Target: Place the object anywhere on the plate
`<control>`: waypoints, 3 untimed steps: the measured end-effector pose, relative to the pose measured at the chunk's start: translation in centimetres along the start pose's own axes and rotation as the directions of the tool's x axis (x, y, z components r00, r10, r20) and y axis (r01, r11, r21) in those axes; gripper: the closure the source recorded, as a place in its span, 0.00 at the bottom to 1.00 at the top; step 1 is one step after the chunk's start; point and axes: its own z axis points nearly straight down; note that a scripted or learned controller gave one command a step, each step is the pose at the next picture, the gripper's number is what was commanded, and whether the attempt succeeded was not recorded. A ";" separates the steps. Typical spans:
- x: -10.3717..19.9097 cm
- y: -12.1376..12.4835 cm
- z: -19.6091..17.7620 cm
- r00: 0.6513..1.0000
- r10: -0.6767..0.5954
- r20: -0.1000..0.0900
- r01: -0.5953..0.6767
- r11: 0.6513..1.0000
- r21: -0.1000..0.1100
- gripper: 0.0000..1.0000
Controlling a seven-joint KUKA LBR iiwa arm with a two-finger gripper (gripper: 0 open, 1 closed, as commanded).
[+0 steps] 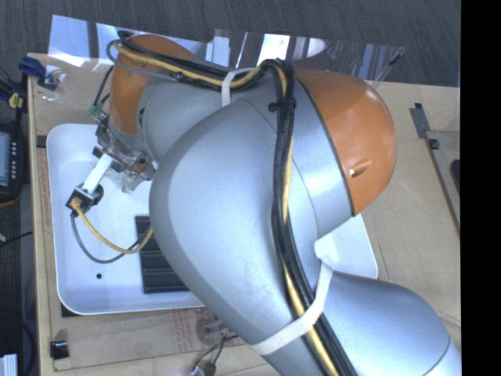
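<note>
No readable text, label, brand or number anywhere. Faint reddish print on wooden bench edge (188,331) below white bin (59,210), too blurred to read. Dark device (6,159) at left edge shows display face, characters not legible. Arm (258,210) casing carries no visible marking.

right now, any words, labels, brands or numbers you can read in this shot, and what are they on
None can be read.
Faint reddish marks on the bench below the left bin: too blurred to read.
Dark device at the left edge: its face is too small and cropped to make out.
The arm shows no lettering, nor does the dark ribbed object in the bin.
</note>
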 end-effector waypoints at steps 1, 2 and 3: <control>-9.8 -0.6 -10.0 0.970 -0.244 0.001 0.244 0.970 0.001 1.00; -13.7 5.8 -10.0 0.976 -0.217 0.001 0.217 0.976 -0.002 1.00; -7.8 9.8 -14.0 0.978 0.208 -0.002 -0.208 0.978 -0.001 1.00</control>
